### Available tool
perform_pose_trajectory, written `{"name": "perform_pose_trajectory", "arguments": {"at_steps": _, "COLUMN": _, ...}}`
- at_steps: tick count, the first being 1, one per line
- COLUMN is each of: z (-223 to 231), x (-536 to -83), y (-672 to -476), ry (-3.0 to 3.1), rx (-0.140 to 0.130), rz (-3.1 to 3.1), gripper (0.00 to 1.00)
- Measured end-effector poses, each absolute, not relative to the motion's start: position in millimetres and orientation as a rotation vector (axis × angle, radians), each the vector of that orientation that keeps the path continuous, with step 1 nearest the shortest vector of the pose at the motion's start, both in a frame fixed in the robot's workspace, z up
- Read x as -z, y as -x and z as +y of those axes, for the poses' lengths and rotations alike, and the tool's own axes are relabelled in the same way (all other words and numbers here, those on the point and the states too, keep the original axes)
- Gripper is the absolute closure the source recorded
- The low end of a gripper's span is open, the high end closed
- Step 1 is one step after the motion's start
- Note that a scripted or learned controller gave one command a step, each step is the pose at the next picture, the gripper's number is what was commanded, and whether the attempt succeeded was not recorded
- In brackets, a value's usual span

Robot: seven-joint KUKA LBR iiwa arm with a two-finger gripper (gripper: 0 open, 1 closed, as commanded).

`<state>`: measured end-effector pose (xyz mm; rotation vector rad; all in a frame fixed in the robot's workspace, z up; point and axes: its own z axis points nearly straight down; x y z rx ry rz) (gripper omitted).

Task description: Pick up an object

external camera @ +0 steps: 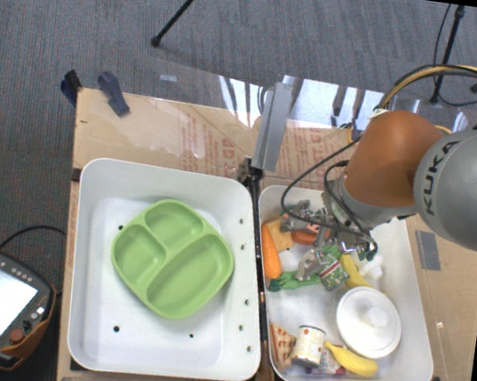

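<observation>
Carrot (270, 254) just left of pincer (330, 243)

KUKA iiwa arm (454, 177) enters from the right of the camera view — a grey link bearing the maker's lettering, followed by the orange band (390, 159) above the wrist. The wrist points downward and toward the left. The gripper (332, 230) hangs below the band, its metal parts and dark cables visible — finger state indistinct.
</observation>
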<state>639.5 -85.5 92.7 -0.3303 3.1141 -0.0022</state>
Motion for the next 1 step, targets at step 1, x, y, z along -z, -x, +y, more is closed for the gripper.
{"name": "perform_pose_trajectory", "arguments": {"at_steps": 1, "z": -108.3, "x": -92.0, "y": -568.0, "ry": 0.556, "rx": 0.002, "rz": 3.083, "gripper": 0.00}}
